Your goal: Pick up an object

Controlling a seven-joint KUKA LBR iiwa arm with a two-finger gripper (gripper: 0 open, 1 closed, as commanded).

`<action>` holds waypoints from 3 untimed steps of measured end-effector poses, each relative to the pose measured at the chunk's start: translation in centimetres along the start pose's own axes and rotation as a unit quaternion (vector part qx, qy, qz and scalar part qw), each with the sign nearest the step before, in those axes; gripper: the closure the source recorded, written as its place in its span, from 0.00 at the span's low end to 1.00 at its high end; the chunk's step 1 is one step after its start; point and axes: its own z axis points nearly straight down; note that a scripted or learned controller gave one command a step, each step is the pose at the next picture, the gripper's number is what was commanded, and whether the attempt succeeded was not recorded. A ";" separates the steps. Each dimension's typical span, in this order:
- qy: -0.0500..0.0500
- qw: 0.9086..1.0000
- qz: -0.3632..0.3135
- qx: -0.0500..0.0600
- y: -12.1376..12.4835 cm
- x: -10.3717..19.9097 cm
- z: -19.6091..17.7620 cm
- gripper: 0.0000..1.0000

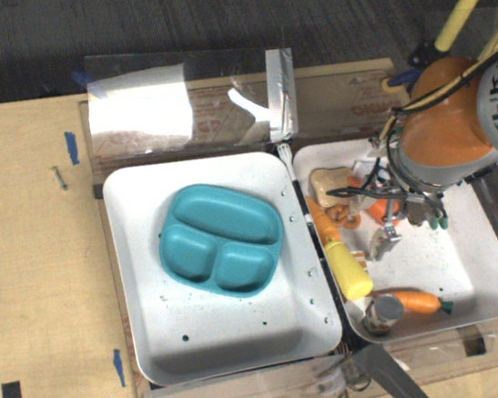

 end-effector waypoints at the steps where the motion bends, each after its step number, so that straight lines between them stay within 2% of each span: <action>1: -0.003 1.000 0.014 0.000 -1.4 1.6 -0.1 0.00; 2: -0.004 1.000 0.009 0.002 -2.6 8.6 -0.2 0.00; 3: 0.004 1.000 -0.014 0.001 -7.8 -0.3 -6.5 0.00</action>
